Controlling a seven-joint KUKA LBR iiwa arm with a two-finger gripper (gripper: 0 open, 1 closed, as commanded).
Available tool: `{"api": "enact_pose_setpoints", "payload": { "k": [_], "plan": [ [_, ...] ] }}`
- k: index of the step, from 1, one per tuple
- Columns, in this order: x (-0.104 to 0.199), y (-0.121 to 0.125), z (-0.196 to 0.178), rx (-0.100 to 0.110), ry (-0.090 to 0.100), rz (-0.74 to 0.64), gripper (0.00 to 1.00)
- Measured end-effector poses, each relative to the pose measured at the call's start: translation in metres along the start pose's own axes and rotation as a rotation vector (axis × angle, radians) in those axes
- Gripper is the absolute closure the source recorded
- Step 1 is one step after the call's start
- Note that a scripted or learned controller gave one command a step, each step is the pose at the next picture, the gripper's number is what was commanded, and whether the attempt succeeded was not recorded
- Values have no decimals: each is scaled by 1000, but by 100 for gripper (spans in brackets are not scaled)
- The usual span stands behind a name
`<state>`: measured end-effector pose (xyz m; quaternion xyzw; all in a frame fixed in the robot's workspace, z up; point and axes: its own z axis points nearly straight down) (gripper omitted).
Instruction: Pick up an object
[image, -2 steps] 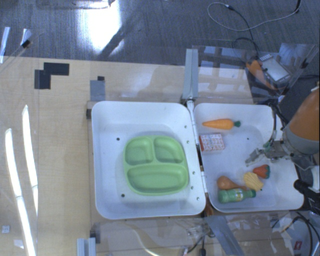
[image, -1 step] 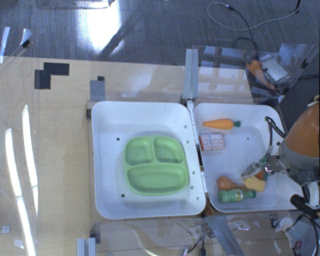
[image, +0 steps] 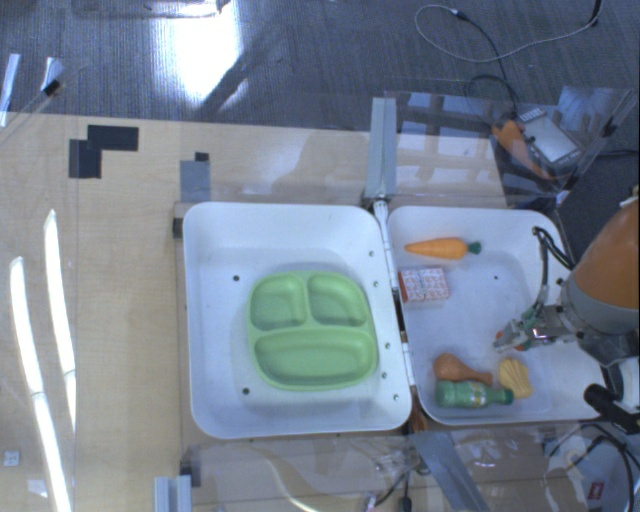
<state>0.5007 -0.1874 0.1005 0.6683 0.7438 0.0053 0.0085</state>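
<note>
The right bin (image: 480, 290) holds several toys. An orange carrot (image: 437, 248) lies near its far edge. A small pink-and-white box (image: 423, 285) sits by the left wall. At the near edge a brown drumstick (image: 458, 369) and a green bottle (image: 472, 396) lie side by side, with a yellow ridged piece (image: 515, 376) to their right. My gripper (image: 520, 338) hangs low in the bin's right half, just beyond the yellow piece, and I see nothing in it.
The left bin (image: 210, 300) holds a green divided plate (image: 311, 330). A metal divider (image: 392, 300) separates the two bins. The grey arm with its orange band (image: 608, 275) covers the right bin's right side. Cables lie beyond the bins.
</note>
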Motion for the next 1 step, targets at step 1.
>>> {"api": "enact_pose_setpoints", "payload": {
  "k": [1],
  "plan": [
    [11,70,-92,10,1,73,100]
  ]
}}
